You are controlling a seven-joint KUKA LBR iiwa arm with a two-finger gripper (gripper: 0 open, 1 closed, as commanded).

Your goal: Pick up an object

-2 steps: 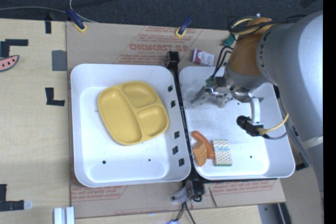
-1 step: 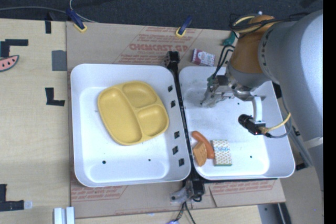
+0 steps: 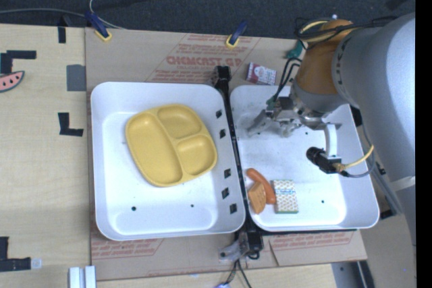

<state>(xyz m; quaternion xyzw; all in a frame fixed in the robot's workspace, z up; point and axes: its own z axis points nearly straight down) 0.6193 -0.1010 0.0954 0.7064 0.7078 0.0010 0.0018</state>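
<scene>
We locate the gripper (image 3: 258, 123) in the upper left part of the right bin (image 3: 337, 216), close to the wall that this bin shares with the left bin (image 3: 111, 165). Its tip hangs over bare white floor. We cannot tell from this view whether it is spread or closed, and we see nothing held at it.

The candidate objects in the right bin lie together near its lower left corner. The orange toy pieces (image 3: 258, 189) sit against the shared wall, and the small patterned box (image 3: 285, 196) lies just beside them, touching or nearly so.

The relation that governs the coming move is direction. Both objects lie toward the lower edge of the view from the gripper tip, well apart from it and roughly in line with it along the shared wall. We judge that the travel runs mainly along that wall, with little sideways correction.

The long axis of the orange toy pieces runs diagonally, from upper left to lower right. The box sits nearly square to the bin, tilted slightly.

The yellow divided plate (image 3: 171, 143) lies in the left bin, across the wall from the gripper. We judge it the harder target: it is flat, wide and in the other compartment.
</scene>
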